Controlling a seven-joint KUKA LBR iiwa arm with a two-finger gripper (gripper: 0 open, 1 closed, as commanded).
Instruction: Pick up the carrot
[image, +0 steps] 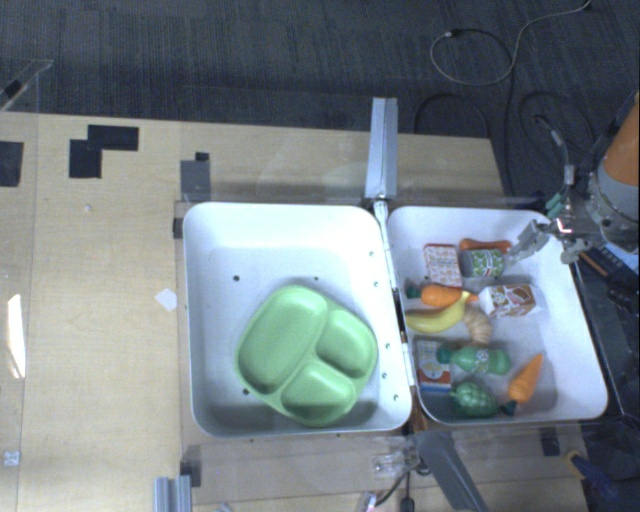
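Carrot (527, 377), a small orange toy, lies in the right bin (590, 395) near its front right corner, just beside a green vegetable (474, 400). Likely light, stiff, smooth plastic; grip across its thick middle. Gripper (535, 238) hovers over the bin's far edge, holding nothing.

Single fixed camera above bench (90, 300), looking down at slant. Both white bins (200, 300) mid-frame, moderately far. Dark floor (250, 50) along top.
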